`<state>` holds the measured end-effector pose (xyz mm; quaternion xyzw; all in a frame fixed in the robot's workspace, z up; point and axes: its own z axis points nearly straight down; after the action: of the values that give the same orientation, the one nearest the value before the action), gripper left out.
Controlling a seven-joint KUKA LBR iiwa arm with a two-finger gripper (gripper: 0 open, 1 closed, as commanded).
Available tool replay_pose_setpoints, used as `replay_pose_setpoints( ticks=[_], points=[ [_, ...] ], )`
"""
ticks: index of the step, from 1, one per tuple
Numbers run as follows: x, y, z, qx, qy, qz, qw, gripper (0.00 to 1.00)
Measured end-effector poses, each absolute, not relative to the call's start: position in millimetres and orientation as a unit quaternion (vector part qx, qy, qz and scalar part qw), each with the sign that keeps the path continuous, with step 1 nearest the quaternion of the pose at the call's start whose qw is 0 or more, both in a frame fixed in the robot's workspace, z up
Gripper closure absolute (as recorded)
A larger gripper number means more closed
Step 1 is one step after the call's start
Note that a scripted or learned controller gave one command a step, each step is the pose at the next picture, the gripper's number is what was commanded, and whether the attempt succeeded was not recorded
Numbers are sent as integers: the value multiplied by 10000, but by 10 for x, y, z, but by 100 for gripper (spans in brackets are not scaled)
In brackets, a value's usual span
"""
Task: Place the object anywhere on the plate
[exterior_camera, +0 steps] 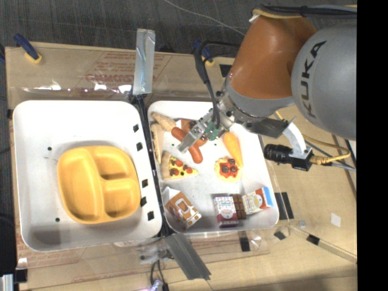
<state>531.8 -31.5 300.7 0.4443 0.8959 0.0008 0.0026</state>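
Plate (97, 183), yellow and split into sections, is being kept in the left bin (36, 117). It is lying near the middle of that bin. The right bin (267, 214) is being filled with toy food. A bread stick (162, 123) is being kept by its left wall, with a pizza slice (177, 168) lying below it. A small brown box (182, 208) is being kept in the near left corner. Red sausages (189, 145) are being kept near the top, and the gripper (193, 136) is being held right over them. Whether it is open, closed or holding a sausage cannot be told. A carrot (233, 147) is being kept just to the right, with a small tart (227, 168) below it. Two little cartons (241, 205) are lying along the near wall. The big grey and orange arm (285, 59) is being reached in from the right.
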Motion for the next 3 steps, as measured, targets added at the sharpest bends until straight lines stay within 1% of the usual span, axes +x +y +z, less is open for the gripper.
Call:
replay_pose_setpoints(
  ticks=[1,2,3],
  points=[
    [5628,-1,2003,3567,9342,-19,-44,100],
    [5643,-6,2038,3571,9341,-8,-10,0],
    [6057,100,1913,4743,8803,-8,-1,0]
  ],
)
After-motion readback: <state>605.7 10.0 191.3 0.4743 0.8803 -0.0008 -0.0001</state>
